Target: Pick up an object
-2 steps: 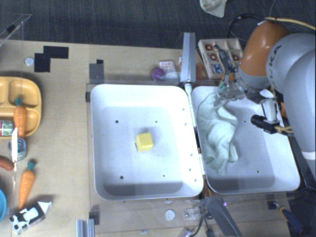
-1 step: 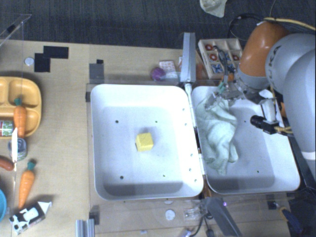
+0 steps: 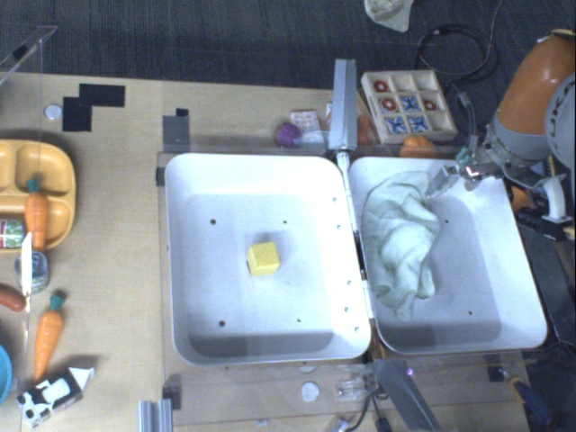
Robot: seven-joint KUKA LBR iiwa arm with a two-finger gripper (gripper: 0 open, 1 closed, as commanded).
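The surface (image 3: pixel 117 331) carries two shallow white bins side by side; take the divider between them as the landmark. Right of the divider, the right bin (image 3: pixel 504 322) holds a crumpled pale cloth (image 3: pixel 402 241), lying against the divider side and stretching from near the far wall toward the near wall. Left of the divider, the left bin (image 3: pixel 207 331) holds a small yellow block (image 3: pixel 264 258), well apart from the divider and roughly mid-floor.

The arm (image 3: pixel 535 97) reaches in from the far right of the divider, and its end effector (image 3: pixel 461 175) sits at the cloth's far upper corner. How wide it stands, and whether any fabric is caught in it, cannot be told at this size.

The cloth looks the likelier target. It should be light, soft and limp, draping and trailing when lifted; a raised fold or bunched ridge gives the best purchase, since flat fabric may slip away. The block, by contrast, looks light and perhaps spongy, best pinched across two opposite flat sides.
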